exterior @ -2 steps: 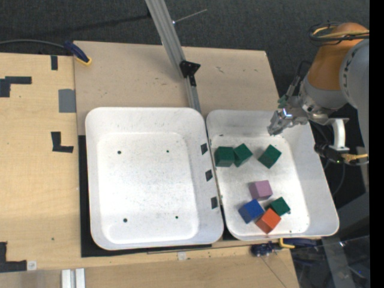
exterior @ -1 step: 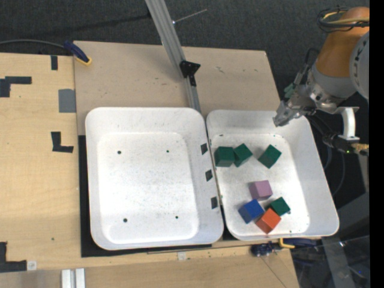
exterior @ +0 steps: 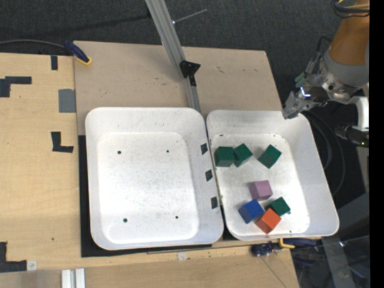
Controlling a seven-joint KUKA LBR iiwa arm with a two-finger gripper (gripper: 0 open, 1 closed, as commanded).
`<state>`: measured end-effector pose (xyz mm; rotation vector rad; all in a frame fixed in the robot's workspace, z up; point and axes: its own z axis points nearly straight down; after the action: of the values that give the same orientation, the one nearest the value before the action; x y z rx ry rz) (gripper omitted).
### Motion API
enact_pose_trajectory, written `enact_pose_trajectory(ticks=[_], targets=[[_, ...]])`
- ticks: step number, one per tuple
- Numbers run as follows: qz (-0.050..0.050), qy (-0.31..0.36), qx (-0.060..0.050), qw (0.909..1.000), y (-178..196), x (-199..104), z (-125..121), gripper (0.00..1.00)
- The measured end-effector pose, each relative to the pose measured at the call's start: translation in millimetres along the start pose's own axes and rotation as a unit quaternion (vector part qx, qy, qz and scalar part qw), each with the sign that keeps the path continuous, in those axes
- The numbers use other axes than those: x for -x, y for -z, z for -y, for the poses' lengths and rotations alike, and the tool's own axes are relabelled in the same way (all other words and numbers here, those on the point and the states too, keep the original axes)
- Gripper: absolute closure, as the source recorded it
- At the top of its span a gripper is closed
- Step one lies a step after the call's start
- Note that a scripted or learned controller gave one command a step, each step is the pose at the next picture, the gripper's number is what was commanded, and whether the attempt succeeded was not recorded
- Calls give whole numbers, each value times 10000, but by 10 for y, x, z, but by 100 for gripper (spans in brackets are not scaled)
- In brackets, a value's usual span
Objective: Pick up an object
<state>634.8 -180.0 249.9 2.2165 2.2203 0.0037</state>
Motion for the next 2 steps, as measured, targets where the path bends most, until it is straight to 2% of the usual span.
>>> enact_pose_trajectory(ticks=[1,2], targets=[[-13,15,-38,10000,-134,-485,181,100],[-19,23,-33,10000,-45,-990,382,100]])
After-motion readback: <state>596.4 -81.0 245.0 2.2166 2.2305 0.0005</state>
